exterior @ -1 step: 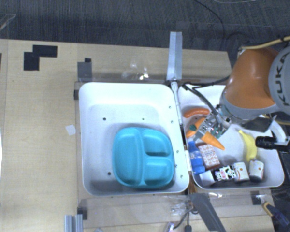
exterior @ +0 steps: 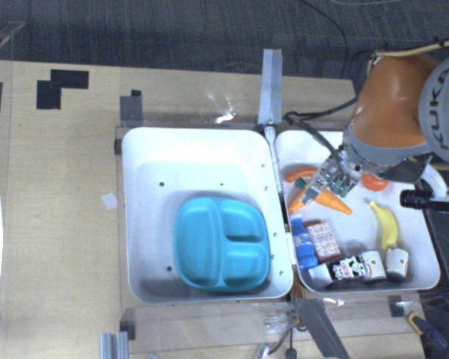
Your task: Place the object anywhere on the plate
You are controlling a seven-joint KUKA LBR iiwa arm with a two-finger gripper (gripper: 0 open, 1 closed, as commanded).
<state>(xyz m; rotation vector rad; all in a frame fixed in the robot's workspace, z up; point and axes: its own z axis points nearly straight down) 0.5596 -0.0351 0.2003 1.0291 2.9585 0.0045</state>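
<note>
Plate [exterior: 221, 244]: smooth turquoise plastic, rounded rectangle with three moulded compartments, lying in the left white bin [exterior: 146, 170], well to the left of and below the gripper [exterior: 323, 187]. Right bin [exterior: 426, 271]: same shallow glossy white plastic, holding a clutter of toy food. Carrot [exterior: 335, 201]: orange, tapered, matte, directly beneath the gripper and touching or nearly touching it. Further orange pieces lie just left [exterior: 299, 174] and just right [exterior: 374, 181] of the gripper. Banana [exterior: 388, 225]: yellow, curved, below-right. Blue bottle [exterior: 302, 243] and patterned box [exterior: 324, 239]: just below. Black-and-white carton [exterior: 346, 268] and two small white cups [exterior: 385, 263]: farther below, along the bin's near wall. Surface [exterior: 52, 223]: pale wood-grain board. Gripper: metallic, poised low over the carrot; whether it is released or clenched cannot be told, and no grasp is visible.
</note>
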